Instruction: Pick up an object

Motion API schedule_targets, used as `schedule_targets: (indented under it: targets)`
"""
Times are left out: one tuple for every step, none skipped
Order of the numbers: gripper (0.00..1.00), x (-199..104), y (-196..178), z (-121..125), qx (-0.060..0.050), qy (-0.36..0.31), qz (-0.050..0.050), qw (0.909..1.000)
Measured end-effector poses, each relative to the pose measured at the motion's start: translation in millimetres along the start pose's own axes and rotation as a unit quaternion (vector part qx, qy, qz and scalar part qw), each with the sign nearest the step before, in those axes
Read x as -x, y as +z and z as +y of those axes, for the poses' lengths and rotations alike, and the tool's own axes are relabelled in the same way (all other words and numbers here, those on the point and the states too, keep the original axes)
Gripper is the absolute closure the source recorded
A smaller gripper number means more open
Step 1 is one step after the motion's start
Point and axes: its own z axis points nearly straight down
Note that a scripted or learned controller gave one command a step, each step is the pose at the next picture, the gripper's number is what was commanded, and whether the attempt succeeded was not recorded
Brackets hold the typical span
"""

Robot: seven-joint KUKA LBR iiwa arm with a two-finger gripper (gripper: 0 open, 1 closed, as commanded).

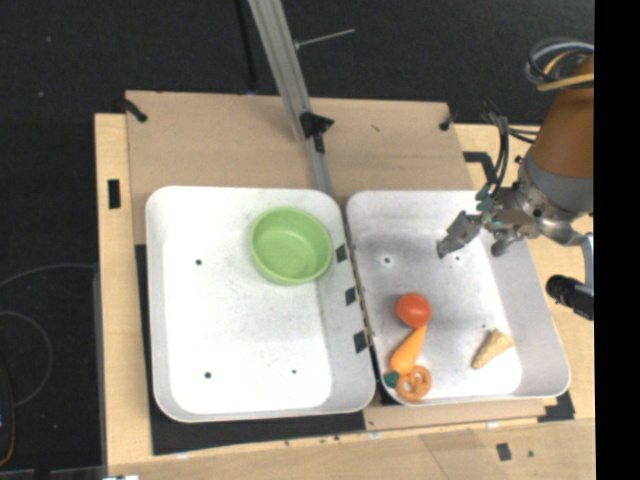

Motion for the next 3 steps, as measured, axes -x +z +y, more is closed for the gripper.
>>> schedule_targets:
  targets:
    - [0.00,0.0,-0.1,0.1,0.000,0.000,0.000,1.0000]
    - [0.00,-1.2,40.0,1.5,-0.001,0.002,-0.001,1.0000]
    - [0.00,9.3,92.3,-5.2,-0.003,0.002,-0.001,1.0000]
